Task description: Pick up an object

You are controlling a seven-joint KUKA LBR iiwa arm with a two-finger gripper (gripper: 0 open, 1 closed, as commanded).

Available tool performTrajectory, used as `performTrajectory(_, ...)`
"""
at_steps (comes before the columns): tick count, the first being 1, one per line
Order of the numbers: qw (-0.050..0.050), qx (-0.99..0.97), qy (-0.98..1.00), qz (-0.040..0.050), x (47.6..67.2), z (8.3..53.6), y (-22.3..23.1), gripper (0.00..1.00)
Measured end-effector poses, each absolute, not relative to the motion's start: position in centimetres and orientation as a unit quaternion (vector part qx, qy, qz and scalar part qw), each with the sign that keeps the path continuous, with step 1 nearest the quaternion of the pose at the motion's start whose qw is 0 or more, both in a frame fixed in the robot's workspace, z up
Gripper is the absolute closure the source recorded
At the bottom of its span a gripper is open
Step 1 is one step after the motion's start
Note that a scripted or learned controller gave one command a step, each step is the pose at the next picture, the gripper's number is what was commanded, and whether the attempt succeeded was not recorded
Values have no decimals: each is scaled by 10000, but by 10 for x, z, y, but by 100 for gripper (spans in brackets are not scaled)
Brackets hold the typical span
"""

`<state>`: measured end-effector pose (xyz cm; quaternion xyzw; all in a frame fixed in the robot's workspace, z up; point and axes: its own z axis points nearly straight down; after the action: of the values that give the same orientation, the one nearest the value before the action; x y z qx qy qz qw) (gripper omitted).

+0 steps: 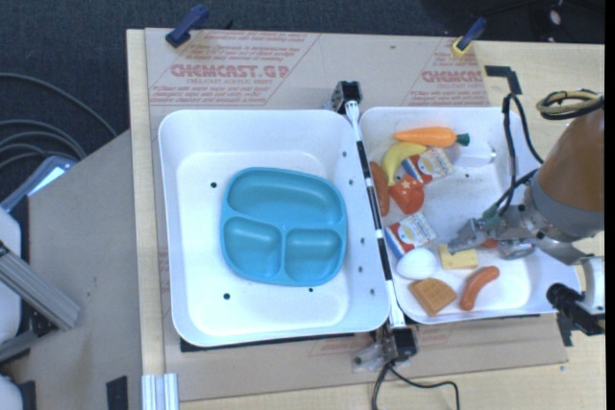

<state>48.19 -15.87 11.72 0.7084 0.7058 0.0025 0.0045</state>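
arm (577, 178): cut by right edge | packets (415, 230): labels too small to read

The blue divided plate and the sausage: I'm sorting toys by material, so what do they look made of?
The blue divided plate in the left bin looks like moulded plastic: uniform colour, rounded compartments, a soft sheen. The sausage in the right bin also looks like plastic or rubber toy food: even reddish-orange colour and a smooth skin. Whether it is hard or soft cannot be told.

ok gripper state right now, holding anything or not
gripper: low in the right bin, just above the yellow cheese piece; nothing visibly held; open or shut cannot be told.
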Motion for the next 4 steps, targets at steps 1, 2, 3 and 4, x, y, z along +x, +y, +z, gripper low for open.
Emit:
performTrajectory(1,-36,7052,7090,25,533,84,-167,0)
performTrajectory(2,-10,7063,7079,10,533,94,-170,100)
performTrajectory(3,-3,7068,7074,1,540,196,-121,100)
performTrajectory(4,-15,7068,7074,-5,480,202,-60,100)
